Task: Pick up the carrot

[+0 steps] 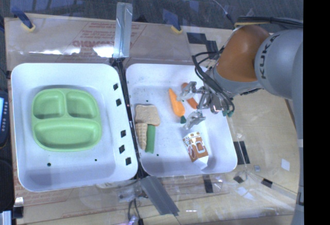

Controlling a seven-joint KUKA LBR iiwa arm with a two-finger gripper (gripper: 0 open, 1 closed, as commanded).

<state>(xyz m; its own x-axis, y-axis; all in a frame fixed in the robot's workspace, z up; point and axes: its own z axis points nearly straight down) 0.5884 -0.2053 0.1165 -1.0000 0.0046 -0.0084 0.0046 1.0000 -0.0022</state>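
Note:
The carrot (176, 103), orange with a small green tip at its near end, lies in the middle of the right bin (154, 77), pointing away from the camera. My gripper (191, 102) hangs low over the bin just to the carrot's right. Its two metal fingers (188, 86) are spread apart, one beyond the carrot's far end and one near its green tip. A short orange piece (192, 102) shows between the fingers, apart from the carrot; I cannot tell what it is. The carrot rests on the bin floor, not gripped.
A slice of bread (147, 114) and a green stick (150, 138) lie left of the carrot. A brown-and-white snack packet (196, 148) sits at the bin's near right. The left bin (20, 162) holds a green divided plate (66, 118). A raised divider (121, 90) separates the bins.

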